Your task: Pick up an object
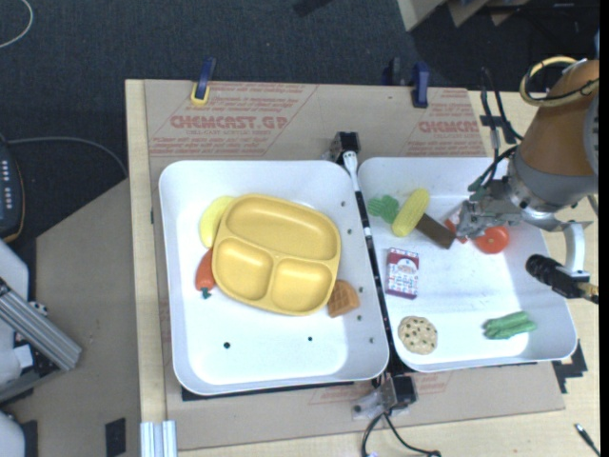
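- The pincer (473,219) is low in the right bin (457,171), near its 2 o'clock corner, at the end of the grey arm (557,150) that comes in from the right.
- The nearest candidates flank it: a red, tomato-like piece (492,241) touching or just beside it at about 4 o'clock, and a brown bar (437,230) just beside it at 8 o'clock.
- The brown bar lies with its long axis running from 10 o'clock to 4 o'clock, its lower end pointing towards the pincer.
- Whether the pincer is wide or narrow I cannot tell; the wrist housing hides its tips, and nothing can be made out between them.
- My judgement is that the coming move turns on that short offset: a small shift towards 4 o'clock for the red piece, or towards 8 o'clock for the bar.
- Farther off in the same bin: a yellow corn cob (410,211) and a green leafy piece (384,206) at 9 o'clock from the pincer, a red-and-white carton (402,272) at 7 o'clock, a cookie (417,333) lower still, and a green pod (509,326) at 5 o'clock.
- The left bin (190,331) holds a yellow divided plate (276,252), well apart from the pincer.
- Part of the red piece is possibly tucked under the pincer, so its full outline is hard to read; the arm's upper part is cut off by the frame edge.
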